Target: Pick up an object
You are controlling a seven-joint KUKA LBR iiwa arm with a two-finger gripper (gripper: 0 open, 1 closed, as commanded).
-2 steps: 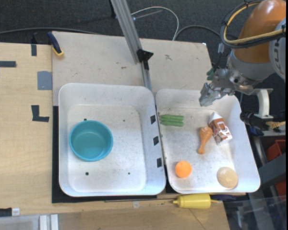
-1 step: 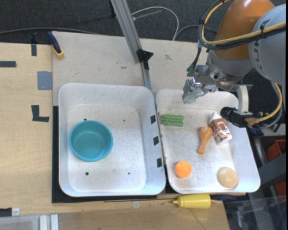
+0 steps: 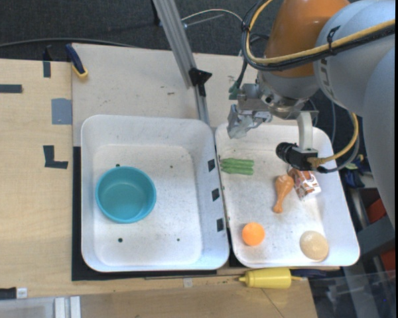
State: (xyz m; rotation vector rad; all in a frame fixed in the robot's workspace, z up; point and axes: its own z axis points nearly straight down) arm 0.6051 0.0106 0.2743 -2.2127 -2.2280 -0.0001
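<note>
My gripper [image 3: 241,127] hangs over the far left corner of the right bin [image 3: 338,244], pointing down, with nothing visible between its fingers. Just below it lies a green bean pod [image 3: 237,166]. Further right in the same bin are an orange drumstick-shaped toy [image 3: 282,192] and a small brown and white packet [image 3: 307,184]. An orange ball [image 3: 253,234] and a pale beige ball [image 3: 314,244] sit near the bin's front. A blue bowl [image 3: 125,194] stands in the left bin [image 3: 146,128].
A grey metal pole [image 3: 179,42] slants up from between the bins at the back. A yellow bottle [image 3: 270,279] lies on the bench in front of the right bin. Black cables loop around the arm at the upper right.
</note>
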